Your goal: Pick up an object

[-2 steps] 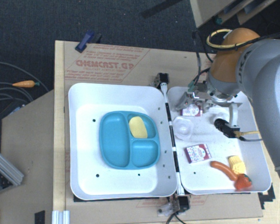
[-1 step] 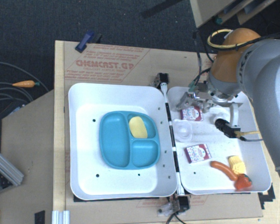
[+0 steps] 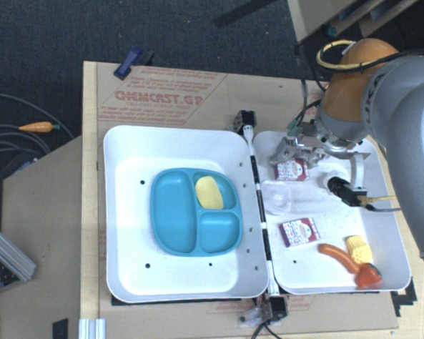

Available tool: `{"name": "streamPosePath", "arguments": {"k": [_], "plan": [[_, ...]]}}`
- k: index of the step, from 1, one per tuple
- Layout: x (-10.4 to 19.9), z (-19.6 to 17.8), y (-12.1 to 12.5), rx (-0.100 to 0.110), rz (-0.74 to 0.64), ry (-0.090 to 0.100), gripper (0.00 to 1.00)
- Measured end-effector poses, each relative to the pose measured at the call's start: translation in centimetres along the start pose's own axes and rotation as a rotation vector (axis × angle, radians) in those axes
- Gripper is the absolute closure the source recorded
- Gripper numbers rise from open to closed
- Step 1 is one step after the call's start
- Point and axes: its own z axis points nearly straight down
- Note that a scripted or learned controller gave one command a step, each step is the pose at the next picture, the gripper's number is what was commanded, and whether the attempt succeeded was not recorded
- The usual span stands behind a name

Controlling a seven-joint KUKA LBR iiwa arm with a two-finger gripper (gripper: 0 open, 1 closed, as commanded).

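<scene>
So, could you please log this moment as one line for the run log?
gripper: over right bin, at packet | grasp: unconfirmed | second packet: loose | left bin: blue tray with yellow item

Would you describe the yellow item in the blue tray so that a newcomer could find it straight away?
Start at the left white bin, which holds a blue divided tray. In the tray's upper right compartment lies the yellow oval piece. It is the only thing in the tray, and its smooth pale yellow contrasts with the blue around it.
</scene>
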Motion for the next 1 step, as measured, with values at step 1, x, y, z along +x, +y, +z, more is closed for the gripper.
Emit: {"name": "streamPosePath", "arguments": {"k": [1], "plan": [[5.34, -12.55, 0.04, -0.004, -0.002, -0.001, 1.00]]}}
